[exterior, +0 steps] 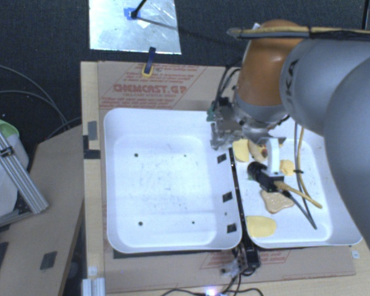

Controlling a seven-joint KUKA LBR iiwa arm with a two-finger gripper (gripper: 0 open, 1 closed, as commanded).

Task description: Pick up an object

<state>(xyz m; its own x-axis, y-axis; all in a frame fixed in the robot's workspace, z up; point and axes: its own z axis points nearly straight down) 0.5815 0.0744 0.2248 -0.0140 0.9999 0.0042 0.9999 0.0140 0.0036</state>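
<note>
My gripper (217, 138) hangs low over the divider between the two bins, at the upper left corner of the right bin (340, 226). Several flat yellow pieces lie in that bin. One yellow piece (240, 150) sits just right of the gripper, with a second (256, 148) beside it. A small yellow piece (287, 167) lies further right. A tan piece (276, 201) and a yellow oval piece (260, 226) lie nearer the front. I see nothing held at the gripper.
The left white bin (111, 184) lies left of the gripper. Two thin dark rods (305, 207) lie slanted in the right bin. Cardboard (154, 85) underlies both bins. A metal frame (15, 171) stands at far left.
</note>
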